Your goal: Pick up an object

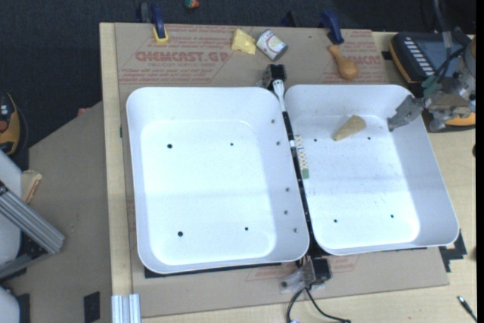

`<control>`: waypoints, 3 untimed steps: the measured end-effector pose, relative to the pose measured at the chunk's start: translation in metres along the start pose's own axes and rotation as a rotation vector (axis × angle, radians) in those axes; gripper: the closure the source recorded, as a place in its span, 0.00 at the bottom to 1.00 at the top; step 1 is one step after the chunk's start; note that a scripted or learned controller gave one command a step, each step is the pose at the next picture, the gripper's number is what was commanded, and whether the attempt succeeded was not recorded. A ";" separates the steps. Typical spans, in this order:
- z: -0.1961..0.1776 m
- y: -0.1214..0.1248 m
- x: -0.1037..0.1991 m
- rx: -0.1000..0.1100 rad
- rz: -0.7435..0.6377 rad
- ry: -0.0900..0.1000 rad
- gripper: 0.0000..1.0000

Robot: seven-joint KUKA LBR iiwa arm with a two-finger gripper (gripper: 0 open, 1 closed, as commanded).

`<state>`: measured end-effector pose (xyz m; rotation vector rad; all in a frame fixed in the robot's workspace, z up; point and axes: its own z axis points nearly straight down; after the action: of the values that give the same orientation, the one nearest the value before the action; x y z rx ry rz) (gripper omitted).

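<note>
My target, the tan wedge [349, 127], lies alone at the far side of the right bin [423, 234]. At that bin's far right rim sits my gripper [403, 114], well apart from the wedge; I cannot tell how wide it stands. The slanted wedge may skid away if I close off-centre.

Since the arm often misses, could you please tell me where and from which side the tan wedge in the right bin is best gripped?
Grip the tan wedge across its thick middle, coming straight down from above. It lies flat on the right bin floor, tapering toward one end, with bare floor all round it, so the fingers should probably close across its narrow width. The tool sits near the bin's right rim.
</note>
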<state>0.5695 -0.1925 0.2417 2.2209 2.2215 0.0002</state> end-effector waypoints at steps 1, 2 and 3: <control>-0.221 -0.028 0.028 -0.021 -0.003 -0.006 0.00; -0.300 -0.025 -0.020 -0.012 0.004 -0.007 0.00; -0.212 -0.021 0.052 0.008 -0.006 0.003 0.00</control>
<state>0.5480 -0.1408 0.4538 2.2199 2.2336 -0.0047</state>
